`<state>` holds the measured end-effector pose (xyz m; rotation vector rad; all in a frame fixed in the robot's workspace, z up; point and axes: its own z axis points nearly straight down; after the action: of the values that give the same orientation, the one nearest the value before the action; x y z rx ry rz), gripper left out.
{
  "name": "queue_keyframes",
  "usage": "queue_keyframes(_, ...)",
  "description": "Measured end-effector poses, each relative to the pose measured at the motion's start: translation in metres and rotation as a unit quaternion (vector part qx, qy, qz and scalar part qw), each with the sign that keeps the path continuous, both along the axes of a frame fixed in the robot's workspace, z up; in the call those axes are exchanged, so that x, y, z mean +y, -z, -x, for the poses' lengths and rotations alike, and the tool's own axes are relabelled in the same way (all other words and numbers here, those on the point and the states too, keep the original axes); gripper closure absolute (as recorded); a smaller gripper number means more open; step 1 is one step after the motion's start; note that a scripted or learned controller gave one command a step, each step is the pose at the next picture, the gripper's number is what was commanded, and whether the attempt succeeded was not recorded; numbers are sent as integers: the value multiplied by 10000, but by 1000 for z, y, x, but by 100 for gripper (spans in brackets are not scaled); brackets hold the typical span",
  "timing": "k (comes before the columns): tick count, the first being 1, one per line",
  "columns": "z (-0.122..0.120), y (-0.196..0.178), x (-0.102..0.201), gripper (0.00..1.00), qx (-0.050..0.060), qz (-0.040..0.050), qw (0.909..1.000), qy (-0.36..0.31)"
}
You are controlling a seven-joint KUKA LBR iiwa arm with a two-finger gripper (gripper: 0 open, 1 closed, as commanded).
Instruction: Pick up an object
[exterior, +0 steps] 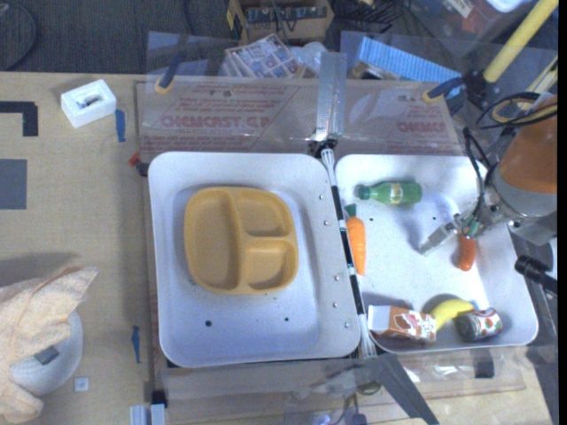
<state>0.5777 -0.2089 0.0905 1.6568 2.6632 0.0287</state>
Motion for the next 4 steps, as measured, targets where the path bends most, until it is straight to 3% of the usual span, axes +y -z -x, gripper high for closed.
queue_keyframes(1, 21, 1, -2, 0, -1, 18, 9989, -473)
queue_keyframes(2, 36, 1, -2, 0, 1, 20, 9986, -533)
queue_keyframes(3, 70, 2, -4, 0, 1, 27, 9965, -839)
queue_keyframes(4, 22, 2, 28, 0, 17, 80, 9979, -643)
